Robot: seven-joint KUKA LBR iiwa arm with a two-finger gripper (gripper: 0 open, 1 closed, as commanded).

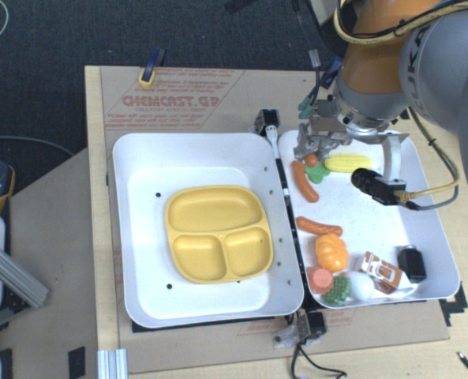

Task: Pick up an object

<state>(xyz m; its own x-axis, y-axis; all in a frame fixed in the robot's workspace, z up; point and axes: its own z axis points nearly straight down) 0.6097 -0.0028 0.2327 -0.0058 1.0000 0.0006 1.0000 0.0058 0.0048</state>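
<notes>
My gripper [311,150] hangs low over the far left part of the right bin [431,235]. Directly beneath it lie a small green toy [316,173] and the upper end of an orange-red sausage [305,183]. A yellow corn cob [349,163] lies just to the right of the gripper. Nearer the front of the same bin are a second sausage [320,227], an orange pepper [331,252], a red disc [321,279], a green broccoli piece [339,290], a brown and white packet [381,271] and a black block [411,263]. Nothing is visibly held.
The left bin [135,212] holds a yellow divided plate [218,234]. A black unit with a cable [376,186] hangs from the wrist over the right bin. The ridge between the bins [285,204] runs close to the gripper's left.
</notes>
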